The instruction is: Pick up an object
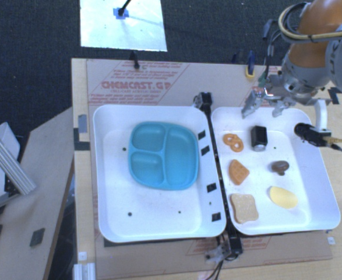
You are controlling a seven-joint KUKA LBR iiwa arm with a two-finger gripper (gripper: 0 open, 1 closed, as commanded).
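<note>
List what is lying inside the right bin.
The right bin holds a pretzel, black can, orange cracker, brown mushroom, toast slice and yellow chip. Nothing looks covered.

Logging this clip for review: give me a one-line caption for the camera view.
Gripper open above the right bin's far edge, over pretzel, black can and other toy foods; blue plate in left bin.

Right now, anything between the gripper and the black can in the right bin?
Nothing visible. The gripper hangs at the right bin's far edge; the black can lies just in front of it, the pretzel off to its side.
</note>
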